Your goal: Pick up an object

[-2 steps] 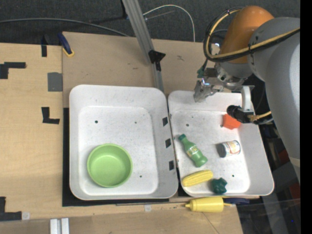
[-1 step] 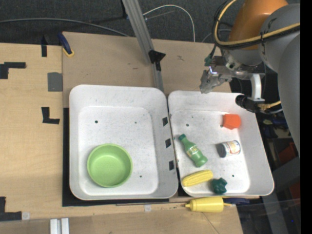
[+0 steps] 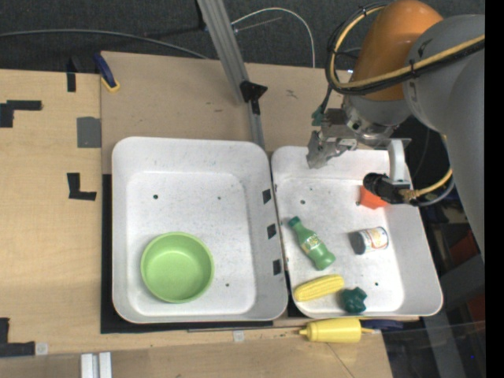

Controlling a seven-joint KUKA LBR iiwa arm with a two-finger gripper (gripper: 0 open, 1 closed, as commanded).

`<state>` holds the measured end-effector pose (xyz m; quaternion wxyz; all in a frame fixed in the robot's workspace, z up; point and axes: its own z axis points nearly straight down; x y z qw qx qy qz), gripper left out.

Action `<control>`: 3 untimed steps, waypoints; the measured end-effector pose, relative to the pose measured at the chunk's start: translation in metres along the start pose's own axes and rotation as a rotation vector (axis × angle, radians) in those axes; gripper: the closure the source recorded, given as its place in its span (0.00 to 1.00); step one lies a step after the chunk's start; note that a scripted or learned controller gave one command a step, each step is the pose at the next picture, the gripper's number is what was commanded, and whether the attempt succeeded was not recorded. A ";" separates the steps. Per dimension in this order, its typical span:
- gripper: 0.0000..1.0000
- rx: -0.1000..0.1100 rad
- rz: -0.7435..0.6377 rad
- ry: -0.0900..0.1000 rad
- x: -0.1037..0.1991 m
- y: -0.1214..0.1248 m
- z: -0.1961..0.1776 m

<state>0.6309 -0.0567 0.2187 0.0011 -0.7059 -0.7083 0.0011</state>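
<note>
The right bin point(image 3: 409, 290) holds a green bottle point(image 3: 309, 243) lying near its left side and a yellow corn cob point(image 3: 318, 287) at the front. A small dark green piece point(image 3: 353, 299) lies beside the cob. A small silver can point(image 3: 369, 239) lies on its side in the middle, and an orange block point(image 3: 370, 196) sits by the right wall. My gripper point(image 3: 319, 154) hangs over the bin's far left corner, well apart from all of these, and nothing shows in it.
The left bin point(image 3: 189, 160) holds a green bowl point(image 3: 177, 267) at its front left. A yellow squeeze bottle point(image 3: 334, 331) lies on the bench just outside the right bin's front rim. A grey pole point(image 3: 228, 46) slants across the back. Cables loop behind the arm.
</note>
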 end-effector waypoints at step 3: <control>1.00 0.002 -0.003 0.001 0.139 -0.069 -0.004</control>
